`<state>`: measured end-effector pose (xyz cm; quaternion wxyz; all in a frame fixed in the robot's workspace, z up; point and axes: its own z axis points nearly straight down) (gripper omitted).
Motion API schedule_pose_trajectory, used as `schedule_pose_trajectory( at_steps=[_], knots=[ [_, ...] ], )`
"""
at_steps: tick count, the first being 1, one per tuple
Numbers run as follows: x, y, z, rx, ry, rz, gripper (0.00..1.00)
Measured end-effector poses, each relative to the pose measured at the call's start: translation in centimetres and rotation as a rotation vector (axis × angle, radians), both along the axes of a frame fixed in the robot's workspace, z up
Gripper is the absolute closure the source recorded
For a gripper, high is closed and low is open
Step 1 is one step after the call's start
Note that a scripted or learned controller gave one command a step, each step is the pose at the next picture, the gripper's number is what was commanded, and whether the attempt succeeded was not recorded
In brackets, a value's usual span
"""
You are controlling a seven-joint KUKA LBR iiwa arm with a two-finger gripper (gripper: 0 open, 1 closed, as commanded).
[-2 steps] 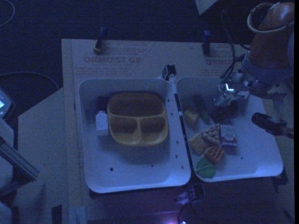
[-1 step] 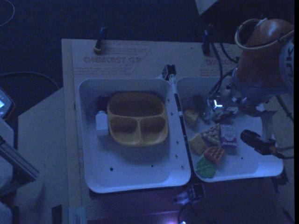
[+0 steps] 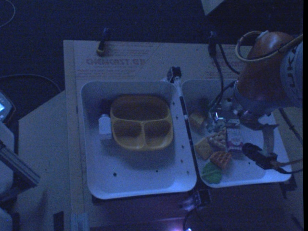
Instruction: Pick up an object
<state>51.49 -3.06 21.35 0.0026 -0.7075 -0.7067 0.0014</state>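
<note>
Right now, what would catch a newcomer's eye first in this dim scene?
The yellow divided plate in the left bin, a small white bottle against its left edge. Then the arm's orange band over the right bin, above a cluster of toy foods including a waffle.

The arm (image 3: 269,76) ran off the right edge and covered the right bin's (image 3: 250,177) far half. Dim light left the small items (image 3: 219,143) under the wrist indistinct.

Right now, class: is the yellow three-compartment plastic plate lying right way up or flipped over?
Right way up. The yellow three-compartment plastic plate lies flat in the left white bin, its three hollows facing upward.
</note>
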Motion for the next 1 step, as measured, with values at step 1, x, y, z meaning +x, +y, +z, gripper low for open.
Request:
schedule_pose_trajectory(
  at_steps=[1],
  knots=[
    [-0.04,0.14,2.17,-0.002,-0.010,0.002,1.00]
  ],
)
